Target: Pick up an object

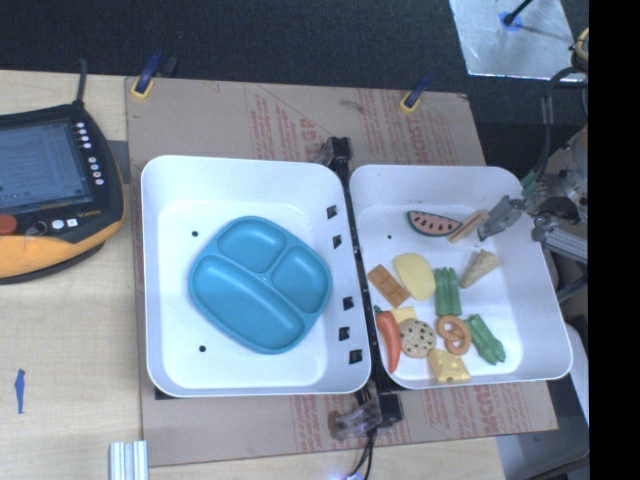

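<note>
The pale wood counter (pixel 70 368) carries a brown cardboard sheet (pixel 300 118) — clipped at its 12 o'clock edge — with two white bins on it, one (pixel 165 183) toward 9 o'clock, one (pixel 540 363) toward 3. A handheld control pendant (pixel 50 183) lies at 9 o'clock.

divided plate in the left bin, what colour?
Solid light blue, no pattern: the divided plate, clearest in the camera view.

A pale wooden bench (pixel 60 348) carries a sheet of brown cardboard (pixel 300 118) with faded red print, held at its far edge by two yellow-and-blue clamps (pixel 145 78). A teach pendant (pixel 50 193) (dark screen, orange casing) rests at the left. Beyond lies dark carpet (pixel 250 18), with a grey patch (pixel 510 23) marked in blue tape.
</note>
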Robot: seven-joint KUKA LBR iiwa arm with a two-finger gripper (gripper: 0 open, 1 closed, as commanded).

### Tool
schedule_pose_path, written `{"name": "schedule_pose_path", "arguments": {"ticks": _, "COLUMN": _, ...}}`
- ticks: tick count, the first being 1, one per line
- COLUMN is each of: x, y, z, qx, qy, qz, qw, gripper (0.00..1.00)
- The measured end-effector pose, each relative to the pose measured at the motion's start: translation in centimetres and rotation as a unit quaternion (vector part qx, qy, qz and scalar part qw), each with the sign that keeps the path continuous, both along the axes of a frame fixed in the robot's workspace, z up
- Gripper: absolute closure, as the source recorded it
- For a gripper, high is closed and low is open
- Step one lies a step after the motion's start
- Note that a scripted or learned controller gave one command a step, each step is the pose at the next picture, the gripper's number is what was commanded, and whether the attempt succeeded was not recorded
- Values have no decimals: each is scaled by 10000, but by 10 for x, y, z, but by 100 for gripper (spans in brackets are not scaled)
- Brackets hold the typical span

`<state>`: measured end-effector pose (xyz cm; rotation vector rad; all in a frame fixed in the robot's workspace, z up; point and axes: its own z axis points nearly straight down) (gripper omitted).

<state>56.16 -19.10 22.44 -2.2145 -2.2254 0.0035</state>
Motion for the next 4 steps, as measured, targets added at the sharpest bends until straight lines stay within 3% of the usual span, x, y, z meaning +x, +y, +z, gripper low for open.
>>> {"name": "schedule_pose_path", "arguments": {"ticks": 1, "x": -13, "y": 34, "z": -125, "qx": 17, "qy": 41, "qz": 14, "qw": 10000, "gripper": 0}}
{"name": "schedule_pose_path", "arguments": {"ticks": 2, "x": 35, "y": 85, "z": -133, "qx": 2, "qy": -18, "qz": 35, "qw": 10000, "gripper": 0}}
{"name": "schedule_pose_path", "arguments": {"ticks": 3, "x": -13, "y": 98, "z": -133, "qx": -1, "qy": 17, "qz": -11, "qw": 10000, "gripper": 0}}
{"name": "schedule_pose_path", "arguments": {"ticks": 4, "x": 73, "y": 85, "z": -131, "qx": -10, "qy": -45, "qz": 9, "qw": 10000, "gripper": 0}}
